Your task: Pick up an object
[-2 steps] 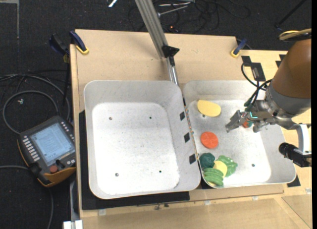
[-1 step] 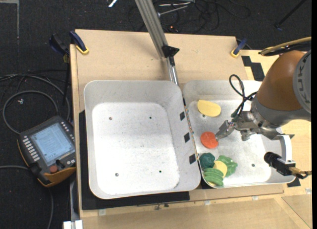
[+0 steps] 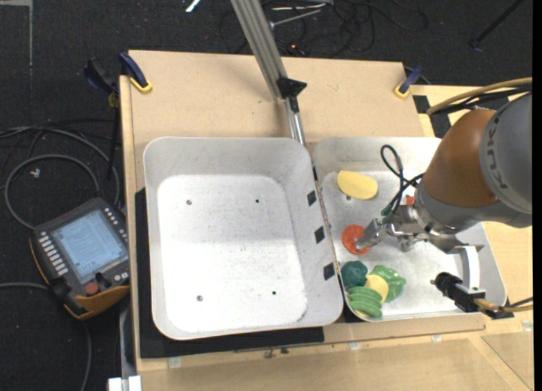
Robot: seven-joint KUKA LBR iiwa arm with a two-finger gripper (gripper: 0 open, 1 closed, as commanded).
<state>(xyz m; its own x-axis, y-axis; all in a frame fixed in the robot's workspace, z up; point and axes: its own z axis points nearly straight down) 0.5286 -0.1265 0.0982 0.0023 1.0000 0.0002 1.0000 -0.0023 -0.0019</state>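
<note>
Presently the tool [image 3: 370, 239] sits low in the right bin [image 3: 440, 154], touching the red object [image 3: 353, 236]; its state cannot be told. Risk: crowded green items [image 3: 366, 288] nearby may spoil the grasp.

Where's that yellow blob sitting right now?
The yellow blob lies in the right-hand bin, toward its far left corner, beyond the red object and the gripper.

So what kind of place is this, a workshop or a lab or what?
Most likely a robotics lab: a robot arm reaches over two white bins on a clamped bench, with a teach pendant and loose cables on the floor.
</note>
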